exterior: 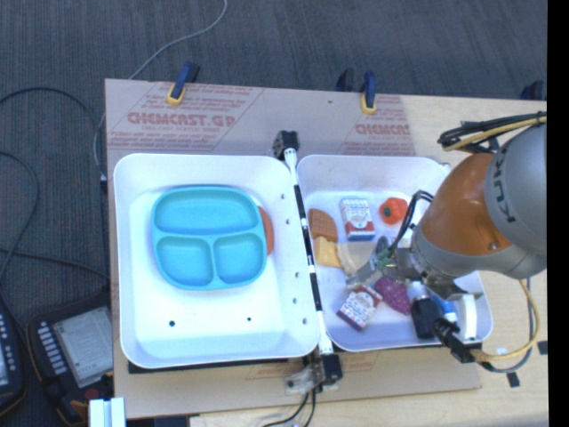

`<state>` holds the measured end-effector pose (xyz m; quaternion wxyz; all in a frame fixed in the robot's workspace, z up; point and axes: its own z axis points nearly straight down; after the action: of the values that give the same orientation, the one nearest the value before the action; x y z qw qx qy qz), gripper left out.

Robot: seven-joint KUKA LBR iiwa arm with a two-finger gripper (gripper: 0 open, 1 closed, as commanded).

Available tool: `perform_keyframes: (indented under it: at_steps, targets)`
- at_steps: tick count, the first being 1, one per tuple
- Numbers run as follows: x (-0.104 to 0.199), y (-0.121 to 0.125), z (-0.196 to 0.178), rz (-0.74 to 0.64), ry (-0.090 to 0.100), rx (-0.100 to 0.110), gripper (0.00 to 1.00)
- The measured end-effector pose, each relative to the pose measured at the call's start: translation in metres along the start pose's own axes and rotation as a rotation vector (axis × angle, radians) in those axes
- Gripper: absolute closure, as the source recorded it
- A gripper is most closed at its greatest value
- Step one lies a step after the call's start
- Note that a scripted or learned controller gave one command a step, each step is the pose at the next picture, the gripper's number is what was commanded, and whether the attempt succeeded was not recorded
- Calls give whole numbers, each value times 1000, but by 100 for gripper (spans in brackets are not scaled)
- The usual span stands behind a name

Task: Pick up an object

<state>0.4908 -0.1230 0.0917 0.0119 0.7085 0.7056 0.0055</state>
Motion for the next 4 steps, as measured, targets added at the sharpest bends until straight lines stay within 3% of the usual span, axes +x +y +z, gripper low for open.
perform_keyframes:
  at_steps: [1, 2, 3, 4]
  targets:
    - [-1, 3, -13, 0, -2, -6, 100]
    - [53, 31, -138, -6, 8, 22, 100]
    - [100, -4, -138, -5, 9, 25, 100]
    - [99, -3, -148, -6, 8, 25, 100]
